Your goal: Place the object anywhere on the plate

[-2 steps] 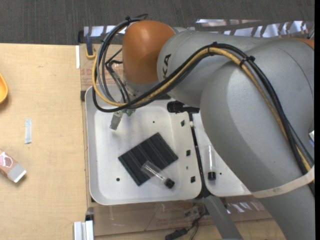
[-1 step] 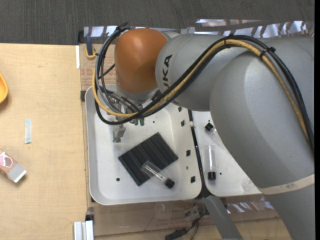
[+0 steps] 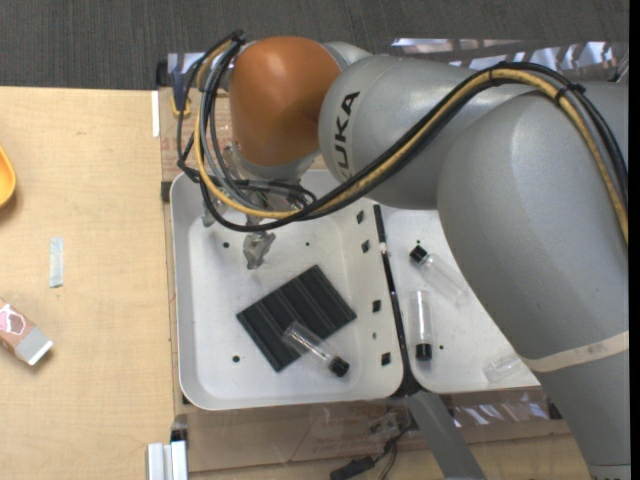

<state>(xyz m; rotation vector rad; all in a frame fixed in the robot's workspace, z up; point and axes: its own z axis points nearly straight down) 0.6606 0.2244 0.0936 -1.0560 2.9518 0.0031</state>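
A black ribbed plate (image 3: 296, 316) lies tilted in the middle of the left white bin (image 3: 200, 298). A clear tube with a black cap (image 3: 315, 348) rests on the plate's lower right corner, its cap end reaching past the plate's edge. My gripper (image 3: 258, 249) hangs under the orange band of the arm, above the bin floor just up and left of the plate. It is apart from the tube, and nothing shows in it.
The right bin (image 3: 470, 368) holds two more clear tubes with black caps (image 3: 436, 271) (image 3: 423, 326). The grey arm covers the upper right. On the wooden bench at the left lie a small grey strip (image 3: 56, 262) and a wrapped item (image 3: 22, 334).
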